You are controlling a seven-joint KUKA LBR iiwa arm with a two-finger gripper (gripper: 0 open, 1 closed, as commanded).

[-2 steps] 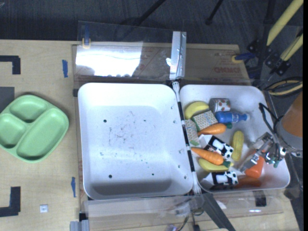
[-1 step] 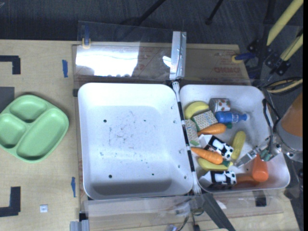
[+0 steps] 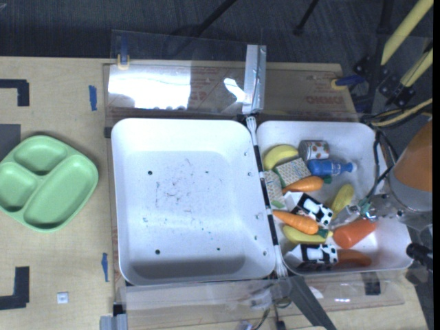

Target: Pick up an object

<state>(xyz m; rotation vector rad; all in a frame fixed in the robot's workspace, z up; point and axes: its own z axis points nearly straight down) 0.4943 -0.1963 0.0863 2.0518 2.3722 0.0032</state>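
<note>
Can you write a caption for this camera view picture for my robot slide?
Robot gripper reaches into the right bin full of toy food, beside a bare left bin.

A green divided plate point(image 3: 45, 182) rests on the wooden bench point(image 3: 55, 81) at nine o'clock, blue tape marks point(image 3: 92, 97) sit beside it toward ten, and a clear plastic panel point(image 3: 182, 81) stands behind the bins at twelve o'clock.

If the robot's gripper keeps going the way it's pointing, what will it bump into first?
Probably the orange pepper. The gripper reaches in from the right, tipped down-left, right above it. Depth is hard to judge, so the yellow banana beside it might get touched instead.
</note>
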